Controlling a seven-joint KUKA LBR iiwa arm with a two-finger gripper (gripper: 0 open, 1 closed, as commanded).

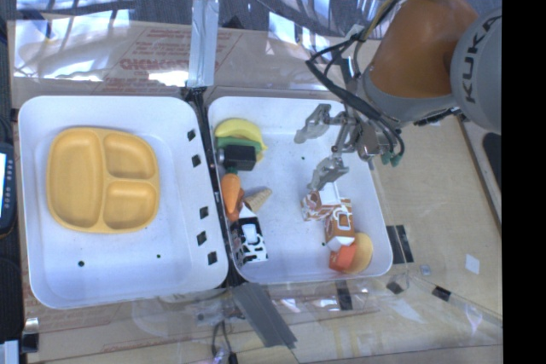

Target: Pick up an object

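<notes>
Your end effector (320,147): fingers spread, ungrasping; just below, orange-and-white crumpled packet (328,216), long axis pointing away from it.

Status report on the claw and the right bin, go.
Claw open, above right bin, holding nothing. Nearest item: orange-and-white packet, just beneath lower finger. Yellow tray in left bin.

orange-and-white crumpled packet (328,213) flat in right bin (290,256), near its right wall

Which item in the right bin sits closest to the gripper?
The orange-and-white patterned packet, just below the gripper. The other items line the bin's left wall or sit lower, like the orange-yellow toy.
</notes>
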